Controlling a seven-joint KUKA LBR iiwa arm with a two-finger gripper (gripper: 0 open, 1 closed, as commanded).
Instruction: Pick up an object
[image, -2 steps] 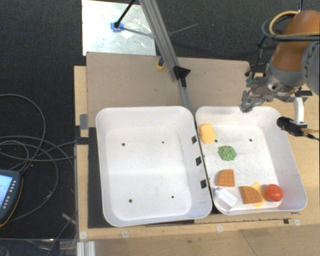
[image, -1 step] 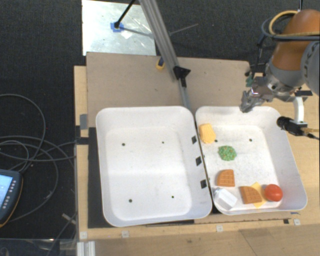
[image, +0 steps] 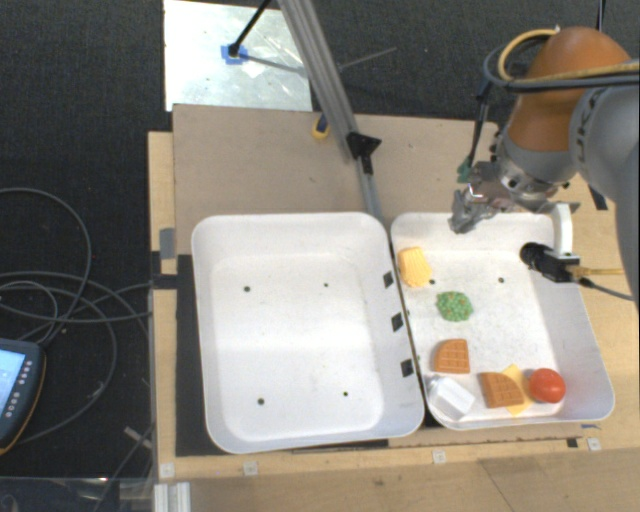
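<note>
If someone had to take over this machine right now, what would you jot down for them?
Gripper: hovering over the far edge of the right bin, nothing visible between its fingers; I cannot tell whether it is open or shut.
Things, all in the right bin: yellow block near the far left corner, green ball in the middle, orange waffle below it, white block at the near left corner, brown piece over a yellow wedge, red ball at the near right.
Done: nothing picked up yet.
Left: lower onto one item, close, lift. The yellow block lies closest.
</note>
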